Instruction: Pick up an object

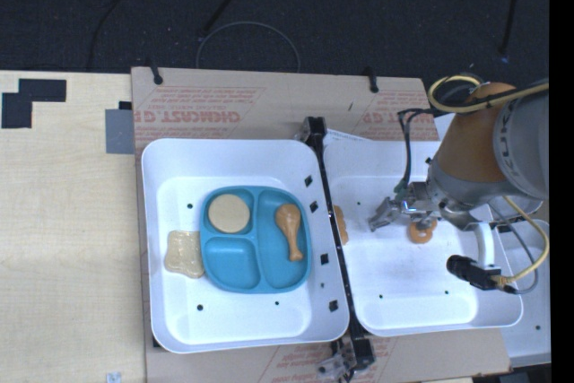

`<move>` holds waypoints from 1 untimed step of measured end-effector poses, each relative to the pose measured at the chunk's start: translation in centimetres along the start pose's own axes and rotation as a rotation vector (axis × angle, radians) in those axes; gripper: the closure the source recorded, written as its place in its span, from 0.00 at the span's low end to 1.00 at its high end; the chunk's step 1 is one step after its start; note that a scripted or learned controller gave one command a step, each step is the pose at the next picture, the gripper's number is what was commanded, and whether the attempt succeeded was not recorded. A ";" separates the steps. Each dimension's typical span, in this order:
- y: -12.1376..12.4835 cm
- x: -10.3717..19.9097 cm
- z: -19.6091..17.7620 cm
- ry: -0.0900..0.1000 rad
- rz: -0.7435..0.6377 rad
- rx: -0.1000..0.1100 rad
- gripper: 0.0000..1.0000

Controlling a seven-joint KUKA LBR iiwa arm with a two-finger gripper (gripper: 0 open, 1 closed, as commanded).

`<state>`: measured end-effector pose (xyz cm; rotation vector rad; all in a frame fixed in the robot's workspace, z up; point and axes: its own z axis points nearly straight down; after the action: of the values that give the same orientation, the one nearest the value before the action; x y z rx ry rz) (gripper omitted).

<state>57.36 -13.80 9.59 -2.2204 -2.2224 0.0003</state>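
The grey KUKA arm with the orange band above its wrist point(484, 152) reached in from the right edge of the camera view and bent down over the right shallow white plastic bin point(395, 305); its bulky grey upper link filled the upper right corner, the orange section sloping down and leftward toward the wrist; yellow and black cables looped around the wrist and trailed along the bin's right side.

The two-finger metal gripper point(392, 213) sat low over the upper middle of the right bin, pointing left; its grey fingers point(381, 219) splayed apart at the tips, so the jaws stood partly open; nothing lay between them.

A small orange rounded object point(421, 232) lay on the right bin floor just right of and below the fingers, tucked under the wrist; whether it touched the gripper body could not be told; it was outside the jaws. A thin tan-orange sliver of an object point(340, 225) showed at the right bin's left wall, partly hidden by the black divider between the bins.

In the left shallow white plastic bin point(233, 327) rested a blue three-compartment plastic tray point(242, 269); a round tan disc like a toy biscuit point(228, 213) lay in its upper left compartment; a tan toy chicken drumstick point(291, 230) lay in its right compartment, tilted; a pale beige toy slice of bread point(184, 253) lay on the bin floor touching the tray's left edge.
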 end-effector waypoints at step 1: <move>0.3 -0.1 0.3 -0.002 0.004 -0.005 0.00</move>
<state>57.62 -13.95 9.27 -2.2279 -2.2219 -0.0030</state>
